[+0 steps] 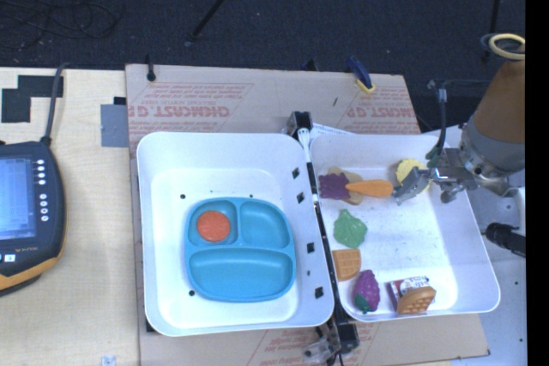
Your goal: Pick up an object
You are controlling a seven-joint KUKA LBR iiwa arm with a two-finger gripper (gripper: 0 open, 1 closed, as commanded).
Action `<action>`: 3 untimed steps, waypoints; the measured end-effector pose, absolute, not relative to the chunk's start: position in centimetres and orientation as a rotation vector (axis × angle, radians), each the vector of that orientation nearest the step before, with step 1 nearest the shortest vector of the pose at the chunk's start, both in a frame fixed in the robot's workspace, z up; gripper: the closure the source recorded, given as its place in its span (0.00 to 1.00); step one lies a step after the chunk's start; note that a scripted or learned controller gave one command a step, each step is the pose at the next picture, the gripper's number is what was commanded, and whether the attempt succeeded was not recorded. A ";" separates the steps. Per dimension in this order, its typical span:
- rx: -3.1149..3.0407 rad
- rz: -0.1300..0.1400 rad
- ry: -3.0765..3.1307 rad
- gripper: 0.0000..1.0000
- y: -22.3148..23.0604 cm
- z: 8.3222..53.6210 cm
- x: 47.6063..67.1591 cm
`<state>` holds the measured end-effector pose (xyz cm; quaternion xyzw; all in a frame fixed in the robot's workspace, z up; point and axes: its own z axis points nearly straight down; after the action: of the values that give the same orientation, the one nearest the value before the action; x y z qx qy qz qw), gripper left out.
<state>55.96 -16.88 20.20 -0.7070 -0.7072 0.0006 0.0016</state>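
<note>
- Two shallow white plastic bins sit side by side on a sheet of brown printed cardboard (257,99) laid over a pale wooden bench (69,304), seen from above at a slant.
- The left white bin (163,184) holds a blue plastic tray with three compartments (242,251). A round orange-red toy piece (214,225) lies in the tray's upper left compartment.
- The right white bin (467,270) holds several small toy foods.
- Near its upper left corner a dark purple toy piece (334,186) touches the left end of an orange toy carrot (371,189), which lies roughly level.
- Just right of the carrot's tip is the metal two-finger gripper (410,184), low over the bin; whether its tips are apart or together cannot be told.
- A yellow toy piece (412,168) lies just behind the gripper, partly hidden by it.
- The grey arm with its orange band (502,103) reaches in over the bin's right rim.
- Below the carrot lies a green leafy toy (349,229), then a tan-orange toy slice (346,263) against the bin's left wall.
- Near the front wall lie a purple toy grape bunch (367,291) and, just to its right, a small red and white packet (405,287) touching a tan waffle-like toy (418,300).
- A black and orange handheld control pendant with a lit screen (21,210) rests on the bench at the far left.
</note>
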 end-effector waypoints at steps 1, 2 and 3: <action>-2.228 -0.005 -2.226 0.00 -18.7 11.8 62.1; -2.216 0.001 -2.226 0.00 -20.4 8.7 64.5; -2.213 -0.001 -2.223 0.00 -12.2 16.0 59.2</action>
<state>59.23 -12.18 15.95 -0.7055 -0.7087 -0.0002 0.0024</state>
